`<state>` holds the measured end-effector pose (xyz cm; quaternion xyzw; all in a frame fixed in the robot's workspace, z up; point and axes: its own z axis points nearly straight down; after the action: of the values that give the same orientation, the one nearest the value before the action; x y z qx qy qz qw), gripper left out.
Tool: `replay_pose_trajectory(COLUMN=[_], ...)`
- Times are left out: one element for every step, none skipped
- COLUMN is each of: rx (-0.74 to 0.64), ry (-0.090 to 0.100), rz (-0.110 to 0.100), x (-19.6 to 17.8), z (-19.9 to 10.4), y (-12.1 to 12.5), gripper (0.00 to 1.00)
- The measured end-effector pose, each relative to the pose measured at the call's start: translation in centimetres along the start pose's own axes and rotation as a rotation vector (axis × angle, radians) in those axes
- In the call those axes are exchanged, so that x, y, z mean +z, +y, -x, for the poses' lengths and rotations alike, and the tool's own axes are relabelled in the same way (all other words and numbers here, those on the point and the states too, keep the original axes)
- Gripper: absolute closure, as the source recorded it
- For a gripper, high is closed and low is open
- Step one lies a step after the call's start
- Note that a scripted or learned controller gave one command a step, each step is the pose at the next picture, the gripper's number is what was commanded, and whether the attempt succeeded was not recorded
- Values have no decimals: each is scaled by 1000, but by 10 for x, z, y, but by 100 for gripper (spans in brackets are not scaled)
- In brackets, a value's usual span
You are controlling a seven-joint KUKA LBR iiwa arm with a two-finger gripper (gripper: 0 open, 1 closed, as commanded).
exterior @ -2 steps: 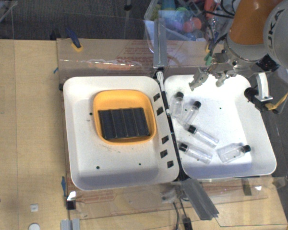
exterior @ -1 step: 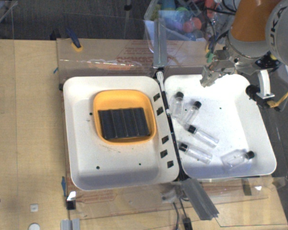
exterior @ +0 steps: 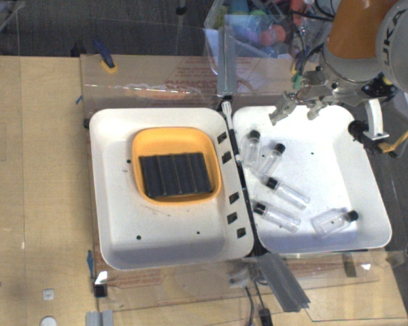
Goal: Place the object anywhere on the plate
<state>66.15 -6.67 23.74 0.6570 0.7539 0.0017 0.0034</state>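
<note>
An orange plate sits in the left bin, with a dark ribbed insert lying on it. Several clear vials with black caps lie scattered in the right bin: one near the divider, one in the middle, one at the front right. My gripper hangs over the right bin's back edge, behind the vials. It is open, and nothing shows between its fingers.
A divider with black tabs separates the two bins. Behind the bins stands a clear box of colourful items. The orange-banded arm fills the upper right corner. A blue clip lies on the bench at the back left.
</note>
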Motion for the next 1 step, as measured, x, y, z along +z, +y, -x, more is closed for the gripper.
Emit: replay_pose_trajectory(rx=[-57], ry=[1], rz=[-3], x=[10], z=[17], y=[3], gripper=[0])
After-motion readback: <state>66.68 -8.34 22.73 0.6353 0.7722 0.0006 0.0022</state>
